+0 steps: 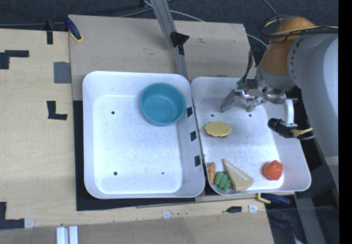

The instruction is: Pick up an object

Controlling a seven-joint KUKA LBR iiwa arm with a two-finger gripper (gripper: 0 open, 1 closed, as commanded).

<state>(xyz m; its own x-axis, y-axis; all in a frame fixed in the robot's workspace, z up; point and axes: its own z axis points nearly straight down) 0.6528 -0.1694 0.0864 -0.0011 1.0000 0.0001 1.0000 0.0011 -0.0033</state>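
The desk (33,127) carries two shallow white bins side by side, and the right bin (286,182) serves as the landmark here. The grey arm (316,72), with its orange band (280,50) above the wrist, reaches over the right bin's far right corner. Its pincer (237,101) hangs over the far part of that bin, pointing toward the bin's left wall. The two fingers look slightly spread, with bare white bin floor showing between them; nothing sits between them.

Inside the right bin, a flat yellow cookie (218,129) lies near the middle, a little toward the left wall, just on the near side of the pincer and apart from it. In the bin's near left corner, a small orange carrot (212,171) lies along the left wall, a green leafy piece (222,181) sits just beside it, and a tan wedge (237,176) leans against the green piece on its right. A red tomato (273,170) rests near the bin's near right corner, well apart from the wedge.

The left bin (99,182) touches the right bin's left wall. A blue bowl (162,104) stands upright in it, in the far corner nearest the right bin. A grey metal pole (162,12) slants down from beyond the right bin's far left corner.
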